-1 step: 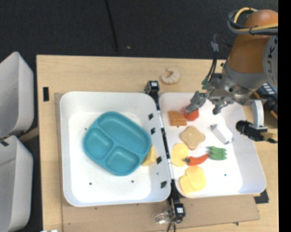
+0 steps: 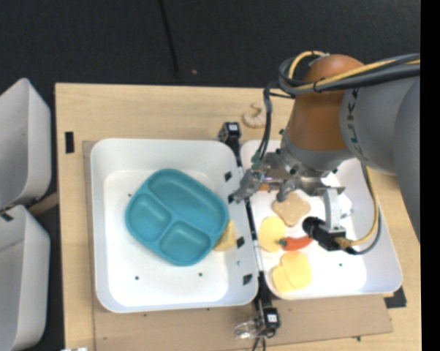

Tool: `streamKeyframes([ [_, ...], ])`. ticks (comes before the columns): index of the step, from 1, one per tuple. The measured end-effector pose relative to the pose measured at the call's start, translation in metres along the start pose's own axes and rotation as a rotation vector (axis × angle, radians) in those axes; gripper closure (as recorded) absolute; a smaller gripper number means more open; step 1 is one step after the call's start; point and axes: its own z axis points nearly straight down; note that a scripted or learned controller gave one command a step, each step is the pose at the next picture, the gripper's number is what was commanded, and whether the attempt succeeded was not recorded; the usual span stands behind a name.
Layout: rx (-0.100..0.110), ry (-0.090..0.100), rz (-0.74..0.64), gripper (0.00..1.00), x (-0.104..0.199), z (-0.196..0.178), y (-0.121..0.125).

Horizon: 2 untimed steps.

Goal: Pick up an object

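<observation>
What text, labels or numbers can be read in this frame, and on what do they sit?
"KU": partial grey lettering on the arm's grey housing, cut off by the curve of the housing; the rest is unreadable.
Blue divided plate: no markings.
White bins: no labels.
Toast-shaped piece and yellow pieces: no print.
Nothing else legible.

Even overhead light, soft shadows; white bins (image 2: 103, 196) bright (slightly washed), mild blur throughout.
</observation>
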Motion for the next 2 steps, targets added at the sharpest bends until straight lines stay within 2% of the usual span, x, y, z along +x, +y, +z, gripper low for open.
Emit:
streamKeyframes([
  [1, -0.003, -0.005, 0.012, 1.0, -0.007, -0.01, 0.002],
  [2, -0.017, -0.002, -0.001, 1.0, 0.061, -0.113, 0.0],
])
